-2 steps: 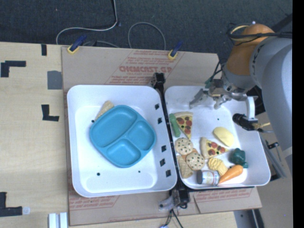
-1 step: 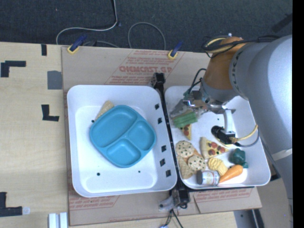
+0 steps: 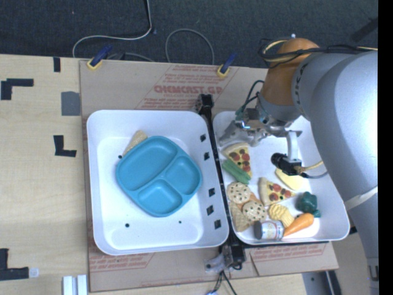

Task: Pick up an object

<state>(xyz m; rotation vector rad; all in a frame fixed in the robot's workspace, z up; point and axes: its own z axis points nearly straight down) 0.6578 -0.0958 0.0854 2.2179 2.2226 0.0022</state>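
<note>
Toy food fills your right bin (image 3: 334, 223): pizza slices (image 3: 239, 158), cookies (image 3: 244, 203), a carrot (image 3: 301, 224), broccoli (image 3: 307, 201), a small jar (image 3: 269, 230). Your tool (image 3: 249, 131) hangs over that bin's top left corner, above the upper pizza slice; you cannot tell its grip. A blue plate (image 3: 159, 176) sits in the left bin (image 3: 104, 226).

Only readable text I can see: red print on the cardboard sheet (image 3: 184, 88) under the bins, just above the left bin's top edge. It reads roughly "CHEMCAST GP", though the letters are faint and partly cut off by the bin divider, so I'm not sure of it. A second, fainter red line sits higher on the same sheet; I can't read it.
</note>
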